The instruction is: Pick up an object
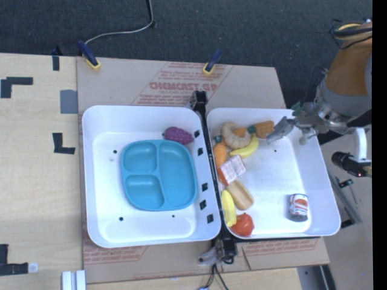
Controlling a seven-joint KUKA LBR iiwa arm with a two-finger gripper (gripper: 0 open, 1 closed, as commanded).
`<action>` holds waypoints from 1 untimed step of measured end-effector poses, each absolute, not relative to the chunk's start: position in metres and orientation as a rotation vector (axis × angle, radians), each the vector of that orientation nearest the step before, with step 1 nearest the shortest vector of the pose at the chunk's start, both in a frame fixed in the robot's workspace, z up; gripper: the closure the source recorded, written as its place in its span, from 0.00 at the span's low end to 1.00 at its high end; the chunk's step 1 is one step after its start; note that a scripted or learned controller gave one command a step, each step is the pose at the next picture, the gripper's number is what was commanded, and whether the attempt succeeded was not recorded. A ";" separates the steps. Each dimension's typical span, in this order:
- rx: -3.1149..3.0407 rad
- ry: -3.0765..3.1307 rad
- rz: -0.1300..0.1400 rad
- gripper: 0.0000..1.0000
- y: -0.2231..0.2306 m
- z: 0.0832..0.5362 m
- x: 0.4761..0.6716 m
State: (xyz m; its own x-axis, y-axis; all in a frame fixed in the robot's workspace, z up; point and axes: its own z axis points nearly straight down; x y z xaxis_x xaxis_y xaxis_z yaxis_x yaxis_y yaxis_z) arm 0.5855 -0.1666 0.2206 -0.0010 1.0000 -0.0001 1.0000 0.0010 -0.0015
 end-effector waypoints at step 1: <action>-2.221 -2.223 0.003 0.00 -0.151 0.097 0.630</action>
